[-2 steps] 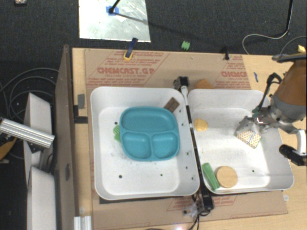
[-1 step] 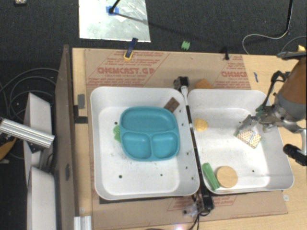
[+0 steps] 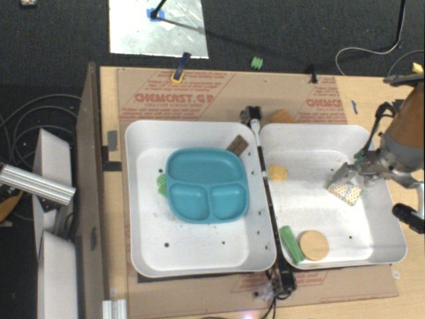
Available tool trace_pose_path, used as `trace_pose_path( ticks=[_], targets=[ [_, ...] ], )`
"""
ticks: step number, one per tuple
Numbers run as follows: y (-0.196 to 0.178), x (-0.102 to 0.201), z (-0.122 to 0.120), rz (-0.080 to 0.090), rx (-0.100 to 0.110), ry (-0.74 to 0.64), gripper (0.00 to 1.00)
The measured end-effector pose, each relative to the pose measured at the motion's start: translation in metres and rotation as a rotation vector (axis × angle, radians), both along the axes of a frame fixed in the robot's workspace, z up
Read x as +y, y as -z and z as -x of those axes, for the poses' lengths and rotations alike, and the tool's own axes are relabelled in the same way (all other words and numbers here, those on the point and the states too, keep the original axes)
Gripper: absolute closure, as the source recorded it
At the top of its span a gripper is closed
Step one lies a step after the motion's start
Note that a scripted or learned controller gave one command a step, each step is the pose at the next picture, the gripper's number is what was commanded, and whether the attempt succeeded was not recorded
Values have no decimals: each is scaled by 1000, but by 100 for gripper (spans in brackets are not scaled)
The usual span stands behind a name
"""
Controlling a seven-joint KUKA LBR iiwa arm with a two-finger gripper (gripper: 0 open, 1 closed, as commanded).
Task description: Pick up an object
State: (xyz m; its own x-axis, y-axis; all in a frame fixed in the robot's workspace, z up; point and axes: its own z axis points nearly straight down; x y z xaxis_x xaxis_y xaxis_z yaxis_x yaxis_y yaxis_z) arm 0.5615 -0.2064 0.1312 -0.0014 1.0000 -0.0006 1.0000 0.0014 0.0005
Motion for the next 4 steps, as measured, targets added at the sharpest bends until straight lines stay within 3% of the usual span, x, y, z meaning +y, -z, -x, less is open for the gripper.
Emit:
trace_pose_path(
  ticks=[1,2,3,4],
  targets=[
    [-10,0,9,-1,0,0,0],
    [45,-2,-1,6,-7,-1,0],
    [15,0,22,0,-1,1,0],
    [42,-2,-5,6,-9,-2,0]
  ],
)
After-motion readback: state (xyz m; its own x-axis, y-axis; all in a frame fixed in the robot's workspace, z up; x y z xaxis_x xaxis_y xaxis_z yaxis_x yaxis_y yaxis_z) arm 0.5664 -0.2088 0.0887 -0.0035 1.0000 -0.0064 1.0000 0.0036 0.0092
